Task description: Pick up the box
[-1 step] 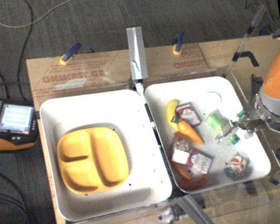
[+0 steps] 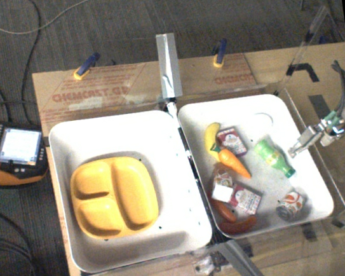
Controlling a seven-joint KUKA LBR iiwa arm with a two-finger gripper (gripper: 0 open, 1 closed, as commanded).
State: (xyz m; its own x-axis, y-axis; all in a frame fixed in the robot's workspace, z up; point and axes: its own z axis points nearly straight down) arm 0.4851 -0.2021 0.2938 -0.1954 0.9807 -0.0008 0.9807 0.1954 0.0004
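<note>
While the jaws [image 2: 302, 143] (state untellable) hover at the right bin's [image 2: 297, 115] right rim, box [image 2: 231, 141] mid-bin beside carrot [image 2: 234, 162].

Tool [image 2: 303, 143] at right bin [image 2: 298, 121] edge; box [image 2: 231, 142] beside carrot [image 2: 235, 162].

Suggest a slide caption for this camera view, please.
Gripper poised at right bin rim beside green bottle; yellow tray in left bin.

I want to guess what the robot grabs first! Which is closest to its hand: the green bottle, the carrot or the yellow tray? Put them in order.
From the hand, at the right bin's right edge:
1. Green bottle, right bin, right side.
2. Carrot, right bin, left of middle.
3. Yellow tray, left bin.
</note>
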